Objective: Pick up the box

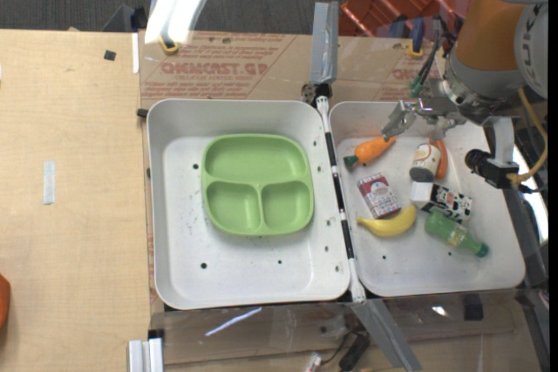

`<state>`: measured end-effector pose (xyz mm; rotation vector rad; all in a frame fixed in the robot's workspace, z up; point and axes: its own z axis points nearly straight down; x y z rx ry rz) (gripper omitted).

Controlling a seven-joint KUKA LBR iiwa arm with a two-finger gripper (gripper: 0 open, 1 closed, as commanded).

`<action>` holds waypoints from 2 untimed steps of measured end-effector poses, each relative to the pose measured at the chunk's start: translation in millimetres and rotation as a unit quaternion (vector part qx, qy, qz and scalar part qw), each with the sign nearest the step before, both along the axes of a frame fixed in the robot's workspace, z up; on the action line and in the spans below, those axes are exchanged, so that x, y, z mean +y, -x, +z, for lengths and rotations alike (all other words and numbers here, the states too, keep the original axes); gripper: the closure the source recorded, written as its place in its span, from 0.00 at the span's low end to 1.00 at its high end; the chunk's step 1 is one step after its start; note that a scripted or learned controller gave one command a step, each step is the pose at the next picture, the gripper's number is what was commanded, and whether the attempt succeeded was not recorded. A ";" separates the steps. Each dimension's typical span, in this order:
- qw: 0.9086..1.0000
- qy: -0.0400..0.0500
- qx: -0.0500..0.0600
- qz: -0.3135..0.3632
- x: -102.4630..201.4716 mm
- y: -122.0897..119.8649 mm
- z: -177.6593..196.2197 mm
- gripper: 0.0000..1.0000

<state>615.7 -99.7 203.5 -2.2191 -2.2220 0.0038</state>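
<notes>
Grey hand (403, 119) hovers over the right bin (506, 270), above the carrot (375, 149).

Left bin (166, 213): white, holding a green three-compartment plate (258, 184) at its centre.
Right bin (384, 270): white, crowded with small items.
Carrot (375, 149): orange toy, near the bin's upper left.
Banana (389, 225): yellow, lying near the middle.
Green bottle (455, 235): on its side, right of the banana.
Cow-patterned carton (448, 202): just above the bottle.
Surface (70, 187): pale wood, left of the bins.
</notes>
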 end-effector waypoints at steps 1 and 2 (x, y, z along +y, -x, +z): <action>1.000 0.000 -0.001 0.020 -92.8 10.2 -78.8 0.00; 1.000 -0.003 0.000 0.026 -108.5 -39.5 -112.3 0.00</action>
